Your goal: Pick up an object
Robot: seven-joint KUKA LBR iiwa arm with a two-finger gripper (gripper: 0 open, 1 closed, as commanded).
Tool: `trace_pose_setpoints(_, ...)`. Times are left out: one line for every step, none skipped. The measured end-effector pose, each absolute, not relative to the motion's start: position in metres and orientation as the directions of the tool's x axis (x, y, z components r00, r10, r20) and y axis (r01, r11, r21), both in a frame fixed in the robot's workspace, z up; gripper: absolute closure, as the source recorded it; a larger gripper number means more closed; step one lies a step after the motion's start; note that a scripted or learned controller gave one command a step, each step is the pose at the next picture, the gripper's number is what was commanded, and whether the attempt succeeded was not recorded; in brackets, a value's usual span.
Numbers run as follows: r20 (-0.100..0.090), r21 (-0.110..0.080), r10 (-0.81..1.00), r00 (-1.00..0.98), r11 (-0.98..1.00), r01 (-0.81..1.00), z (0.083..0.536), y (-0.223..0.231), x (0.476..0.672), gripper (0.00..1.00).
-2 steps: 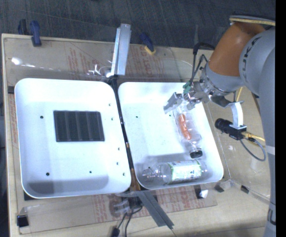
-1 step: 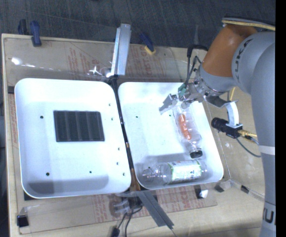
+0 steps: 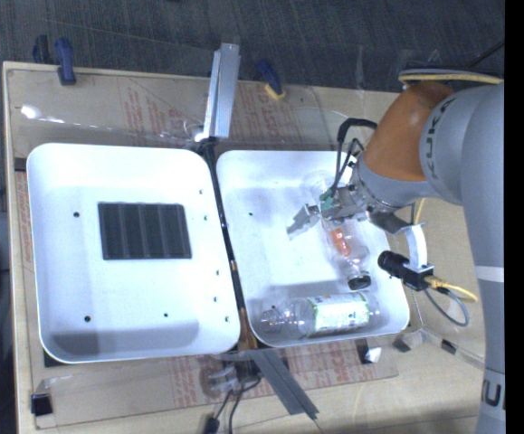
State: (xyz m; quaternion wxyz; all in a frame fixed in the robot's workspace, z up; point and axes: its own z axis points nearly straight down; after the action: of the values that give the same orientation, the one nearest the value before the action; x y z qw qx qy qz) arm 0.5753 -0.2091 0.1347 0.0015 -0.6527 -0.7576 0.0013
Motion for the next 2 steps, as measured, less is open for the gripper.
trace_pose_setpoints(0.0, -0.001, 0.982, -0.191, 0.191, 0.982, 0.172, -0.21, 0.571, 0.0)
trace_pose_setpoints(-0.001, -0.001, 0.977, -0.213, 0.213, 0.977, 0.153, -0.211, 0.585, 0.0)
